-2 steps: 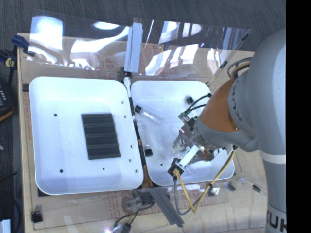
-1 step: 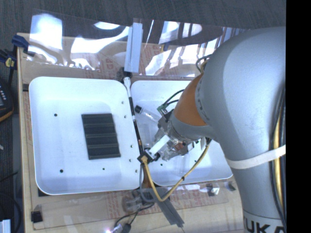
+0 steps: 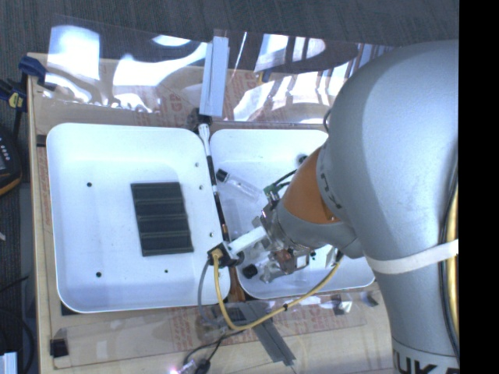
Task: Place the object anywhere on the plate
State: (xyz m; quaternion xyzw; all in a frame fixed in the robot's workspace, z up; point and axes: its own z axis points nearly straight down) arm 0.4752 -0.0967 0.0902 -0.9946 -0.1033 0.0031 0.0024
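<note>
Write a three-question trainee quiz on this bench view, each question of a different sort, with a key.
1. True or false: the dark ridged plate lies in the left bin.
2. Which bin is the gripper over? A) left B) right C) neither
3. Fill in: the band above the arm's wrist is ____.

Key: 1 true; 2 B; 3 orange.
</note>
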